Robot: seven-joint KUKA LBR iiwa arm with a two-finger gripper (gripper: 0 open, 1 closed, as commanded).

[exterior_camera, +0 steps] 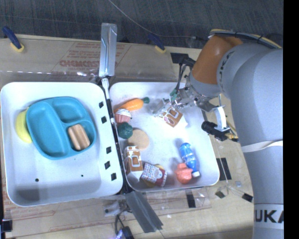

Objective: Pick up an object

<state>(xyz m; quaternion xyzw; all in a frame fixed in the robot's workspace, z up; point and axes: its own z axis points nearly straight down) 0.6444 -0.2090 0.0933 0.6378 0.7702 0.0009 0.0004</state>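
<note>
My gripper (175,102) hangs over the upper right part of the right bin (162,146), at the end of the grey arm with its orange band. Just below it lies a small brown and white carton (172,117), touching or nearly touching the gripper's tip. I see nothing lifted off the bin floor. Also in this bin are an orange carrot (132,104), a pink cupcake (122,116), a dark green ball (125,130), a tan cookie (141,139), a second small carton (133,159), a red packet (153,174), a blue bottle (188,157) and an orange-red fruit (183,174).
The left bin (55,180) holds a blue divided plate (50,123) with a brown bun (78,136) in one section. A yellow piece (22,126) sticks out from under the plate's left edge. A metal divider (107,49) stands between the bins at the back.
</note>
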